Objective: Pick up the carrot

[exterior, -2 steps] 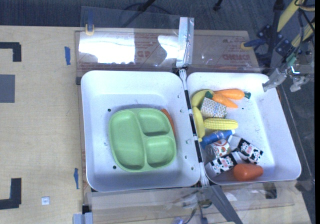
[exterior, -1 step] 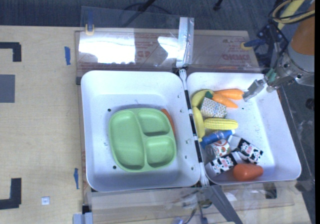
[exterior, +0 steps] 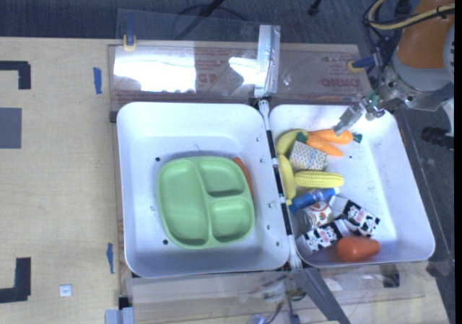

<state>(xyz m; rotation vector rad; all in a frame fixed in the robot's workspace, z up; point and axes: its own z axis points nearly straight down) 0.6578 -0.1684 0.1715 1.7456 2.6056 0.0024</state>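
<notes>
The orange carrot [exterior: 329,142] lies in the right bin [exterior: 404,171], near its back left, pointing roughly left to right among other toy foods. My gripper [exterior: 348,121] reaches down from the upper right, and its tip is right above the carrot's right end, touching it or nearly so. The view is too small to tell whether the carrot sits in the gripper.
A yellow banana [exterior: 286,148], a patterned block [exterior: 309,157] and a corn cob [exterior: 315,180] crowd the carrot's left and front. Further forward lie a blue item [exterior: 309,198], cow-patterned pieces [exterior: 339,226] and a red-orange fruit [exterior: 356,248]. The left bin [exterior: 144,135] holds a green divided plate [exterior: 208,200].
</notes>
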